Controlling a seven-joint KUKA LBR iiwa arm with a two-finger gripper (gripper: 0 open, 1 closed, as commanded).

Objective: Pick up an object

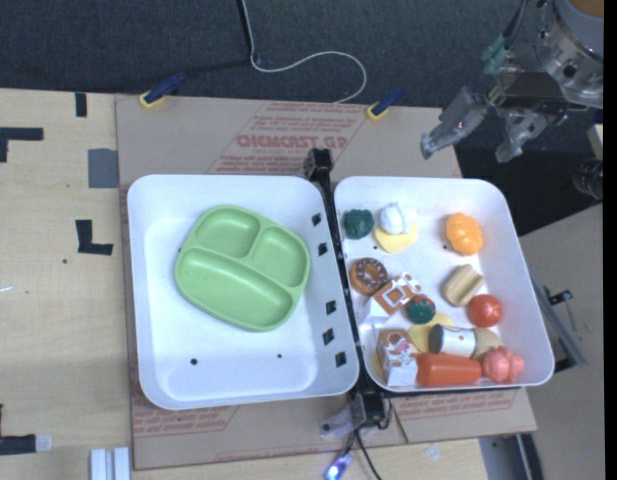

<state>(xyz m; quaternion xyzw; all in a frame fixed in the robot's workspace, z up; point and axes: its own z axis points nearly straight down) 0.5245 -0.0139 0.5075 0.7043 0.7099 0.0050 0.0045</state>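
My gripper [478, 140] hangs at the upper right, above the bench and beyond the far edge of the right bin [508, 208]. Its two fingers are spread wide, open, with nothing between them. The right bin holds several toy foods: an orange pumpkin [464, 233], a white and yellow egg [394, 226], a dark green vegetable [358, 223], a donut [368, 275], a bread roll [461, 285], a red tomato [484, 310], an orange carrot [448, 370] and a pink piece [503, 365].
The left bin [153, 298] holds a green divided plate [245, 266]. Both bins rest on a cardboard sheet [288, 138]. A white cable [308, 63] loops behind the bins.
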